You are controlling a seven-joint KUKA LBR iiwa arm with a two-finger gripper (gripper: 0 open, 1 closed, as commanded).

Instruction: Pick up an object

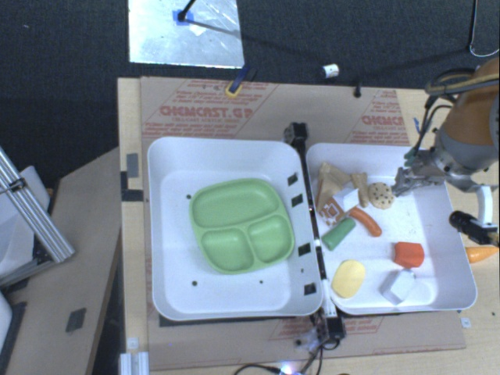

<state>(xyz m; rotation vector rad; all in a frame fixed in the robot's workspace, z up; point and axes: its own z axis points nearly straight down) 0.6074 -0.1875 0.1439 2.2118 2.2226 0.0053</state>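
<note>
Grey arm [469, 151] with an orange band [478, 108] above the wrist, thin dark cables alongside, metallic tip.

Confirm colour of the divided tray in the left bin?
Light green divided plastic tray, clearest in the camera view.

Arm: enters from the frame's 3 o'clock edge, toward the upper right; grey body with the orange band [478, 108] showing above the wrist.
Wrist: grey, angled down and toward 9 o'clock, just below the orange band.
Gripper [406, 180]: metal tip at the arm's 9 o'clock end, pointing toward 8 o'clock, low over the right bin's upper part.
Fingers: too small and blurred to judge.
</note>
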